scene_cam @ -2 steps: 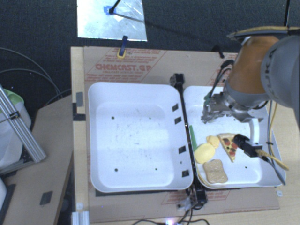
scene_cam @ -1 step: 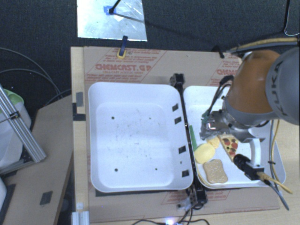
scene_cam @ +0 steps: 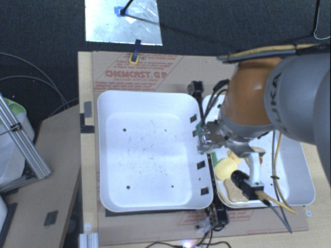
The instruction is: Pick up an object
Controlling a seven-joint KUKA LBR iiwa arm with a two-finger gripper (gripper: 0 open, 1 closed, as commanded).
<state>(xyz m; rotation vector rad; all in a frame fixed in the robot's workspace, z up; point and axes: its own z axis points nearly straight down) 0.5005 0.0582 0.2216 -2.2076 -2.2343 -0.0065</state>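
Two white bins: left bin, right bin. One arm over the right bin, hiding gripper; open or shut, cannot tell. One yellow object and one tan object in right bin, half hidden.

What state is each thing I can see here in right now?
Left bin: flat on the bench, upright.
Right bin: holds objects, partly covered by the arm.
Arm: reaching down into the right bin.
Yellow object: lying in the right bin.
Tan object: lying near the bin's front edge.
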